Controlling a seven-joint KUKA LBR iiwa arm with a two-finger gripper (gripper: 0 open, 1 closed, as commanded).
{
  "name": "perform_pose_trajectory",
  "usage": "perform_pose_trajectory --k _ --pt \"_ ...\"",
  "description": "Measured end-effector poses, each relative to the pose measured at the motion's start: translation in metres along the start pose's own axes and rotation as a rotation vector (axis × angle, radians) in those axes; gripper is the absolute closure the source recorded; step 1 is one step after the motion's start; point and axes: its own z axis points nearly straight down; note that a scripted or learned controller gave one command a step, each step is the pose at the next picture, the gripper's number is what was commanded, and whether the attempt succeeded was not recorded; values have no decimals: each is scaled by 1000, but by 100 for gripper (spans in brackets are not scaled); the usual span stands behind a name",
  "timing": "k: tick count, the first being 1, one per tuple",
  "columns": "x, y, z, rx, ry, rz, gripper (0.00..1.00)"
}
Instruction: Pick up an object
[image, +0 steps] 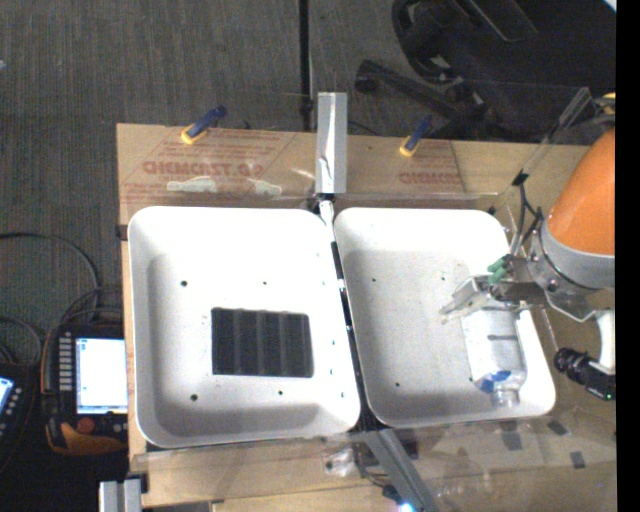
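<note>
Overhead slanted view of the worktop (140, 170) with two shallow white bins. A clear plastic bottle (494, 348) lay on its side in the right bin (400, 290), toward that bin's 4 o'clock corner. Its long axis ran roughly 12 to 6 o'clock, the blue cap (495, 381) pointing to 6 o'clock and the base to 12 o'clock. The body was transparent and cylindrical with a pale label; no print on it could be read. The hand (478, 297) hung at the bottle's 12 o'clock end, over its base, its pale fingers (462, 298) reaching toward 9 o'clock; whether they were spread or closed could not be told, and the bottle was not seen between them. The left bin (180, 250) held a flat, dark, ribbed rectangular pad (262, 342) near its centre. Both bins were smooth moulded trays with rounded corners and small dark holes. Faint reddish lettering on the brown board at 12 o'clock was partly legible as "CHEMCAST".
</note>
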Motion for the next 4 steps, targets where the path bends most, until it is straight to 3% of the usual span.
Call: perform_pose_trajectory --k 1,2,3,4 --pt "-86 -1 57 -1 0 -310 0" --pt "-14 62 -32 -4 -1 -207 0" --pt "66 14 68 1 1 -169 0" --pt "4 52 74 -1 -1 32 0"
